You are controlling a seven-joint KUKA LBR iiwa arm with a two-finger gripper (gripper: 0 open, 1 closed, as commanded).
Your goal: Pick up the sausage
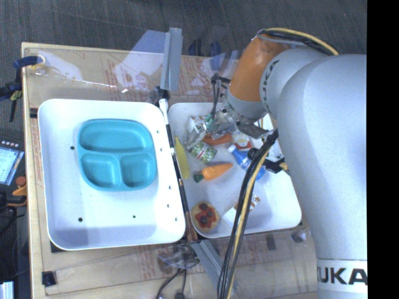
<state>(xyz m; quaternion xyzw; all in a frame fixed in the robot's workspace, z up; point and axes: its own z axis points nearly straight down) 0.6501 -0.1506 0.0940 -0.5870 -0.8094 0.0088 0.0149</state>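
The gripper (215, 128) reaches down into the far part of the right bin (282, 209), among a cluster of toy foods; whether its fingers are spread or closed cannot be told, since the wrist and the clutter hide them. The sausage (218, 139), a reddish-orange link, lies just beside the gripper tip, on its near side; whether the two touch cannot be told. A small green-and-white packet (202, 151) sits next to the sausage, a toy carrot (214, 172) lies nearer still, and a yellow banana-like piece (181, 157) rests along the bin's left wall. A blue item (243, 157) lies right of the sausage. A small tart with red berries (206, 217) sits at the near edge. The left bin (56, 198) holds a turquoise divided tray (117, 152).
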